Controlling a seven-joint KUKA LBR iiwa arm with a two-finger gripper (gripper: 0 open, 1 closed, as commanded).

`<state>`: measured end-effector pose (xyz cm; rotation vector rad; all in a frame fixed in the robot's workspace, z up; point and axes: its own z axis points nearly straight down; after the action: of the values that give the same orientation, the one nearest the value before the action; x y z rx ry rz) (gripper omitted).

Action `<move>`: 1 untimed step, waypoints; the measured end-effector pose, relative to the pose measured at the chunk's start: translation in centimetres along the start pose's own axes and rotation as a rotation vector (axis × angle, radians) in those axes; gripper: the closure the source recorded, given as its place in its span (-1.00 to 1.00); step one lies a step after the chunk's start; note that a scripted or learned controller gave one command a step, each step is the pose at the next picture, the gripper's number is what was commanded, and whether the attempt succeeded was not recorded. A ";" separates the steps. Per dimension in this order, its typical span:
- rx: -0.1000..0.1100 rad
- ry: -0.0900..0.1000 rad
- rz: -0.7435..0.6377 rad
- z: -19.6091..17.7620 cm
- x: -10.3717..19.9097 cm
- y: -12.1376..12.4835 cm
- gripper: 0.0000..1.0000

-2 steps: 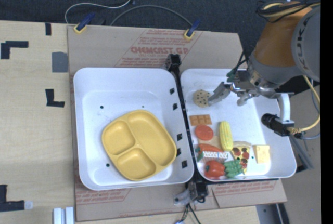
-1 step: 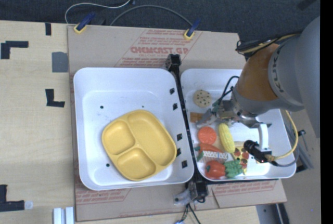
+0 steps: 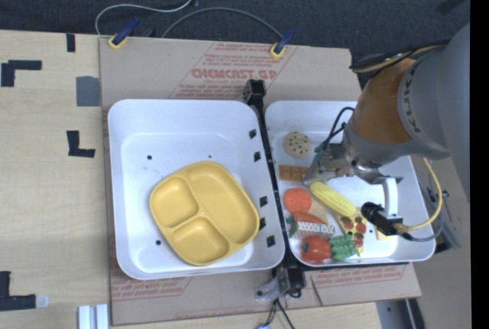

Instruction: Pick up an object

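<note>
One corn cob [image 3: 333, 198] is lying beside your gripper [image 3: 321, 167]; likely light, stiff, slippery; you're gripping mid-length; finger state: cannot tell.

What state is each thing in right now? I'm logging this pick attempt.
Yellow tray: upright, lying in the left bin.
Cookie: flat, right bin, apart from the rest.
Corn cob: lying slantwise below the gripper.
Tomato slice: flat, beside the corn.

Grey arm [image 3: 428, 98] bent leftward, tool [image 3: 319, 171] pointing down
</note>
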<state>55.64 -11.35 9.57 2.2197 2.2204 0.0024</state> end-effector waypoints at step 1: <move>0.001 0.001 0.000 0.1 0.0 0.0 -1.00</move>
<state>55.61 -11.34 9.50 2.2206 2.2210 0.0020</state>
